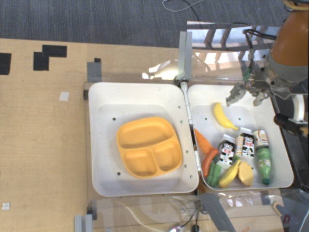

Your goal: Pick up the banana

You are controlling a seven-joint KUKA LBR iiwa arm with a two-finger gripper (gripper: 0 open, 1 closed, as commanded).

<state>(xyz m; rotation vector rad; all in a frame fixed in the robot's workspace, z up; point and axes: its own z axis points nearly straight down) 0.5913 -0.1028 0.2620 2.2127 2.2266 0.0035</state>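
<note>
**Gripper poised over right bin, banana lying loose**

Left bin (99,144): holds one orange divided plate (148,146), three compartments, sitting roughly centred.

Right bin (285,173): the banana (224,116) lies flat on bare floor in the far-left part of the bin, alone, clear of the other items. Along the left wall, an orange carrot (206,151) runs at a slant toward the near corner. Near side holds a cluster packed together: two small milk cartons with cow print (236,148), a green bottle (263,158) to their right, a second yellow banana-like piece (230,174) and a pale yellow item (245,174) at the near edge.

Gripper (246,94): over the far part of the right bin, to the right of and beyond the banana. Fingers spread apart, nothing between them. No contact with the banana.
</note>
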